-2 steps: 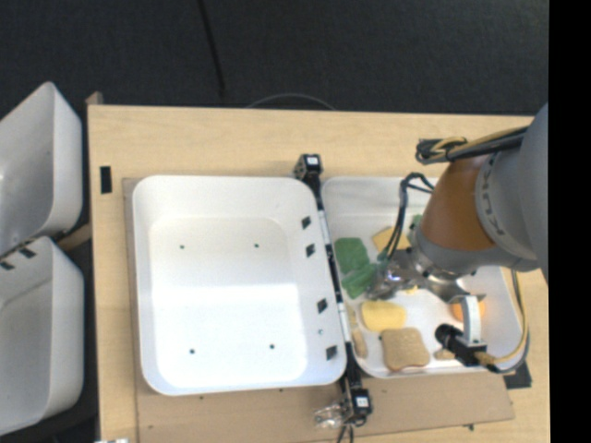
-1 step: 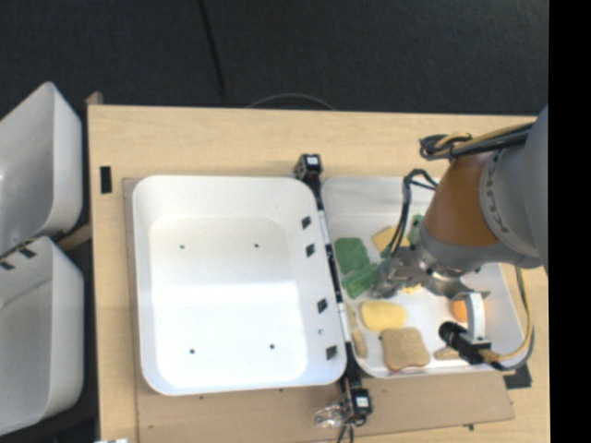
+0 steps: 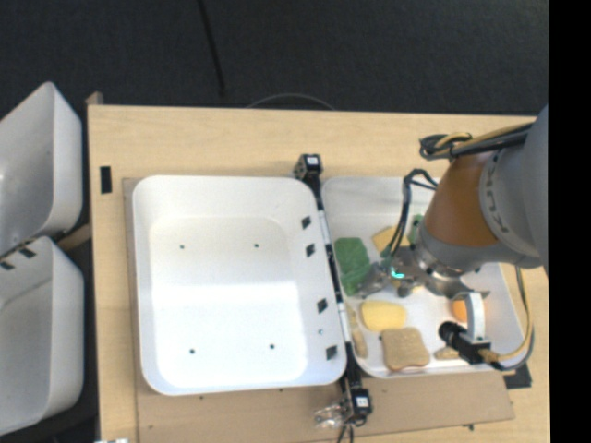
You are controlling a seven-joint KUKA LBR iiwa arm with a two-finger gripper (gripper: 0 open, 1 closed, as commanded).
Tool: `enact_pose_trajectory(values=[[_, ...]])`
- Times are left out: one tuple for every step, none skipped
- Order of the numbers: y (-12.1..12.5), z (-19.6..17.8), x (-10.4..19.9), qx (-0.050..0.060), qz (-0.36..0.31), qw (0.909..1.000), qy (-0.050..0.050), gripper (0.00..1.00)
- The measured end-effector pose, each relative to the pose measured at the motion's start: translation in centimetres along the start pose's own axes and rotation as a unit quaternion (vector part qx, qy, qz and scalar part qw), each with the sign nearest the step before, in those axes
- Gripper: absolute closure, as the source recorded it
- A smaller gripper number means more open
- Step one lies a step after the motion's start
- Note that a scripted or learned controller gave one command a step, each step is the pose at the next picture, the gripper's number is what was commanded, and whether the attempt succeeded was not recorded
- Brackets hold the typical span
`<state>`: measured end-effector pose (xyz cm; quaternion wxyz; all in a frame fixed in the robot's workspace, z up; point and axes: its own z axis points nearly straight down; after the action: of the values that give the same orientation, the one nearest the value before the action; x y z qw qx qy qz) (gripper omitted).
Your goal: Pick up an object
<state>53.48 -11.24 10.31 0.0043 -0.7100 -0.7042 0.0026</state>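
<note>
Looming grey-and-orange arm (image 3: 480, 210) covers much of the right bin (image 3: 355, 201). Its claw (image 3: 392, 280) sits low beside a flat green piece (image 3: 351, 258); fingers' state unclear. Yellow oval lump (image 3: 382, 317) and tan speckled slab (image 3: 404, 348) lie nearby.

The one camera is looking down at a slant from above the bench (image 3: 222, 141). It is taking in both bins, and the arm (image 3: 480, 206) is entering from 3 o'clock.

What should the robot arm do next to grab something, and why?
Probably lower a little further toward the green thing. The gripper hangs in the right bin, just right of that green thing and above the yellow piece. Nothing can be seen held yet. Whether it is open is hard to tell, so this is a guess.
</note>
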Motion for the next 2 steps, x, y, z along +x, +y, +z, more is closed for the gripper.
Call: enact_pose_trajectory(values=[[6.41,0.56,1.4,-0.005,-0.006,1.0,-0.001,0.0],[6.06,-0.06,1.11,0.0,-0.006,1.0,-0.002,1.0]])
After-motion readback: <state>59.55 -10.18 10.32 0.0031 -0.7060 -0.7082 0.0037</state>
